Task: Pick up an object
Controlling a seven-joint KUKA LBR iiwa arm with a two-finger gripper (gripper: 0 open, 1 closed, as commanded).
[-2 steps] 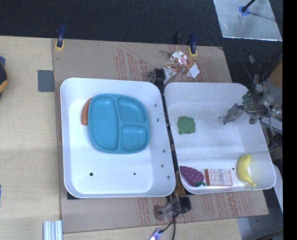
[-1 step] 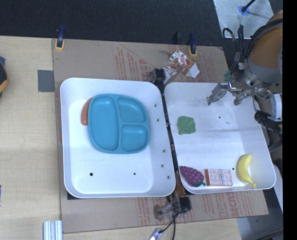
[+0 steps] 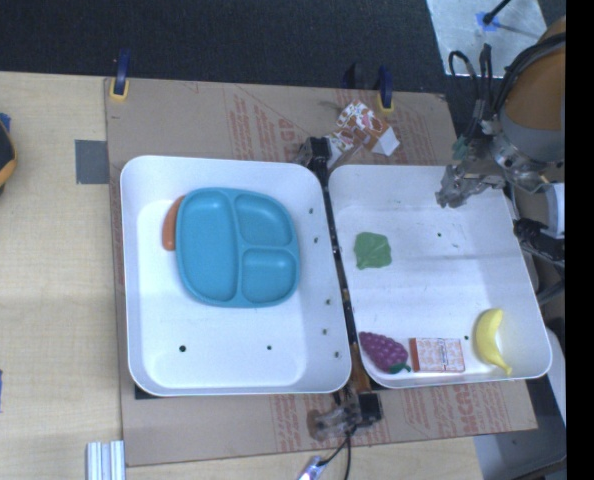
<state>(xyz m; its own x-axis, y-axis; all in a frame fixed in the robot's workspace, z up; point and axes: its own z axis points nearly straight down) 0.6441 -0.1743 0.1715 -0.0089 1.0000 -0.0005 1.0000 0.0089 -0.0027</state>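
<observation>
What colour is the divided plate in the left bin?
Light blue, plain; the plate shows clearly in the camera view.

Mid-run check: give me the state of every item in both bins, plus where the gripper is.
blue divided plate: lying flat in left bin, over an orange item
green piece: loose, right bin middle
purple grapes: near edge, right bin
small carton: lying flat beside grapes
banana: near right corner
gripper: over right bin's far corner

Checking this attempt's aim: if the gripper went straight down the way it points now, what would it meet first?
Most likely bare floor of the right bin. The gripper hangs over its upper right part; the green piece lies off to the left. Depth is unclear from one view.
</observation>
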